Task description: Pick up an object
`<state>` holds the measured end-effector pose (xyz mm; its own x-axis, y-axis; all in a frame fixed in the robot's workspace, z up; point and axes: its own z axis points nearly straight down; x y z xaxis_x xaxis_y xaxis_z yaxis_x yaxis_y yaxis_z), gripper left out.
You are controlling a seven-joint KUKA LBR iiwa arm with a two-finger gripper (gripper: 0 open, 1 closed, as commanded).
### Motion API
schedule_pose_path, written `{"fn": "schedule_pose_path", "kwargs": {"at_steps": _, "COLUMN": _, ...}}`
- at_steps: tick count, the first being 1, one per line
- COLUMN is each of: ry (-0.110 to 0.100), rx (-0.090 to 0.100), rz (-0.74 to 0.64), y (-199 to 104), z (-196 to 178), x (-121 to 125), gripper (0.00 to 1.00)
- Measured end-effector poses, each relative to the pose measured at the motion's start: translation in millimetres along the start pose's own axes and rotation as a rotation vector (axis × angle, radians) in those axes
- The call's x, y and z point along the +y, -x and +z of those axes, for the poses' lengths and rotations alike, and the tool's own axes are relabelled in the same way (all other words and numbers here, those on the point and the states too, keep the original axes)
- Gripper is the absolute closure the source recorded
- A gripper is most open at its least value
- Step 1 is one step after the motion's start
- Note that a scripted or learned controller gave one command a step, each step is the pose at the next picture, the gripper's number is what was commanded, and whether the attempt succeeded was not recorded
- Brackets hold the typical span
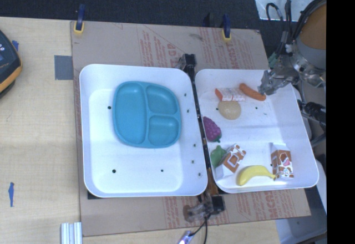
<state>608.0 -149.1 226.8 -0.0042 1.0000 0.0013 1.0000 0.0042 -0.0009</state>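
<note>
At upper right of the frame, above the far corner of the right bin (pixel 299 121): gripper (pixel 267 87) poised low beside an orange carrot (pixel 252 92), close to its right end, contact impossible to judge. Finger state impossible to tell, tips blurred against the white wall. Nothing visibly held between them. Behind, grey arm (pixel 302 65) entering from the right edge, with an orange band (pixel 315 29) above the wrist.

Just left of the carrot, a red-and-white stick-shaped item (pixel 226 93), and directly below that a beige round piece (pixel 229 110). Near the bin's left wall, purple grapes (pixel 211 128); below them a green vegetable (pixel 218 156) touching a small brown-and-white carton (pixel 234 158). Along the lower edge, a yellow banana (pixel 254 174), its right tip just beside a second brown-and-white carton (pixel 282 163).

At centre left, the left bin (pixel 97 143) bearing a blue divided plate (pixel 147 114) in its upper half, three compartments facing up.

Beneath both bins, a brown cardboard sheet (pixel 161 46) pinned at the top by two blue-and-yellow clamps (pixel 80 20) on a pale wooden bench (pixel 33 143). At far left edge, part of a black-and-yellow device (pixel 8 65).
</note>
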Motion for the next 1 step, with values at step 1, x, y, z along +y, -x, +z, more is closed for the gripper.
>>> {"fn": "schedule_pose_path", "kwargs": {"at_steps": 1, "ry": -0.001, "rx": -0.001, "rz": 0.0, "y": 0.7, "z": 0.5, "x": -0.5, "gripper": 0.0}}
